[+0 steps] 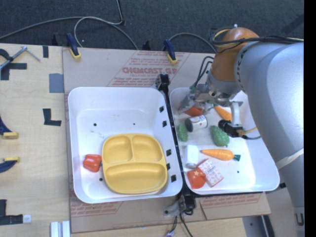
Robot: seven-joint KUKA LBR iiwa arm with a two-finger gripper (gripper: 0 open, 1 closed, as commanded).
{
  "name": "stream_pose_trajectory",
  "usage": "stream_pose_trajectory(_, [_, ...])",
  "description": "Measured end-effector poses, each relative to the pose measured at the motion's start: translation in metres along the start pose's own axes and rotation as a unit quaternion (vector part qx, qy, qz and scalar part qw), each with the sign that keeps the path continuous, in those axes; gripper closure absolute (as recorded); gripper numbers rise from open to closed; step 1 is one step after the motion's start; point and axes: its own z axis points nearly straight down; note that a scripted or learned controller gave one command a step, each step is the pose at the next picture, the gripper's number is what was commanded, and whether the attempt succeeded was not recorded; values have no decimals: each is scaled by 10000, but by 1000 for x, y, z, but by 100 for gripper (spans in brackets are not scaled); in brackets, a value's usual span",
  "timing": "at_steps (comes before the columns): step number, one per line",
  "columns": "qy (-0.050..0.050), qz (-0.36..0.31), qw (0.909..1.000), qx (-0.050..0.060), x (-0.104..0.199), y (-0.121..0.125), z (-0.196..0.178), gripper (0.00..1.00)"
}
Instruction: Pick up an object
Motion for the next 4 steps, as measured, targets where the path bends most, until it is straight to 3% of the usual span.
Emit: stream_pose_trajectory(4, [7, -3, 10000, 1, -1, 1, 0, 0])
